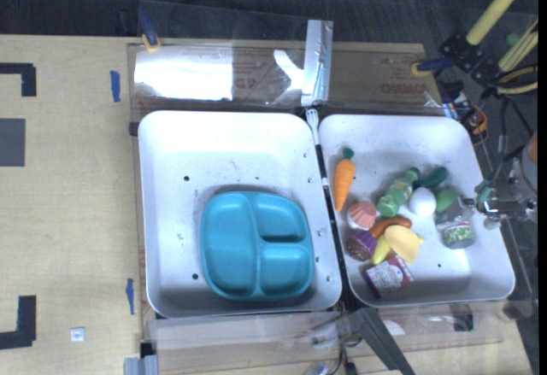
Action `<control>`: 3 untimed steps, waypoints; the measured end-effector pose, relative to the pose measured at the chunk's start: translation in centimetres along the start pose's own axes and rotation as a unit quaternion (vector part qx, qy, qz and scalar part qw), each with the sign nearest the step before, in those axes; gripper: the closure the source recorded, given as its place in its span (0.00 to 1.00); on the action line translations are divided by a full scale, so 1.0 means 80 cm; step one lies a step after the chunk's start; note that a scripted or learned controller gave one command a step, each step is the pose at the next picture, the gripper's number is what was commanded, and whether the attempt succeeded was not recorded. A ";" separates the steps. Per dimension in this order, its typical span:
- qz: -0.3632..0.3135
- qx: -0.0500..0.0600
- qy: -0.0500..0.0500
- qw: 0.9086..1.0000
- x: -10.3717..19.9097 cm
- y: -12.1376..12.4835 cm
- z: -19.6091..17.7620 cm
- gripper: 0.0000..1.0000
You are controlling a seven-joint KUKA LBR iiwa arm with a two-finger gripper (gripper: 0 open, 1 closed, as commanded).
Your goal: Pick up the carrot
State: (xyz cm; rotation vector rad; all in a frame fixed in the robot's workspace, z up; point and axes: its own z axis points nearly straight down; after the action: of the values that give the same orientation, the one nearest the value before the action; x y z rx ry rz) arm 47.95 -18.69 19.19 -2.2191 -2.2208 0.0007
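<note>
Carrot [343,183] waits untouched at the left edge of the right bin [494,275], lying lengthwise with its green top pointing away and clear of the toy-food pile [402,224] nearby. You are at the approach step: no grasp is yet made. The tool [504,202] sits over the right rim of that bin, well apart from the target, and you cannot tell how it is set. Next, you likely need to carry it leftward across the pile and line it up across the carrot's narrow width.
</note>
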 end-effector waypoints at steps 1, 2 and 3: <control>0.059 0.001 0.001 0.998 0.140 0.000 0.010 0.00; 0.006 -0.001 -0.001 1.000 0.120 0.036 0.113 0.00; 0.007 -0.002 -0.001 1.000 0.120 0.037 0.101 1.00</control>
State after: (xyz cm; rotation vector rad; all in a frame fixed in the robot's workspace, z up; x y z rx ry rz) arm 50.87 -9.08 11.15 -2.2368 -2.2079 -0.0016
